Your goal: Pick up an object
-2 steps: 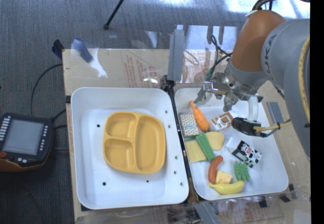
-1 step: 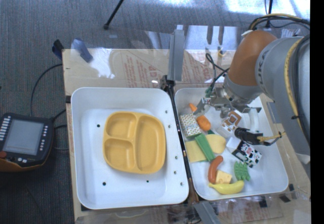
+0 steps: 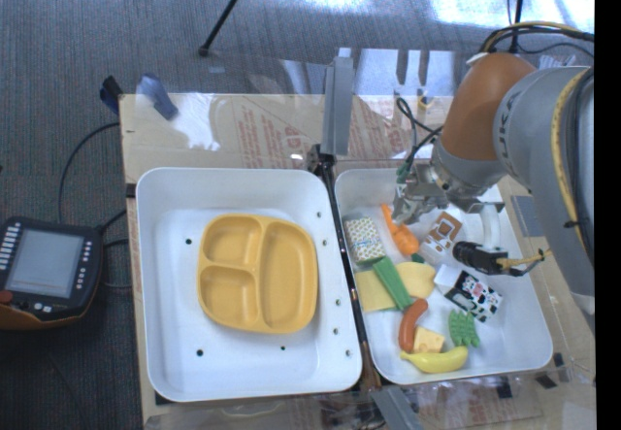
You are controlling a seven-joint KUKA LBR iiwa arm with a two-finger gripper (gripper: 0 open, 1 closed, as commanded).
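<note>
One carrot beneath end effector

Fixed overhead camera, slanted, both bins

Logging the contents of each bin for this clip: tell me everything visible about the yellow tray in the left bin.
The yellow tray is a rounded-rectangle divided plate, plastic by its look, with three compartments: two smaller ones on the view's left and one long one on the right. It lies flat, right side up and slightly rotated, near the middle of the left bin, resting on the white floor. Its compartments hold nothing, and nothing else touches it.
</note>
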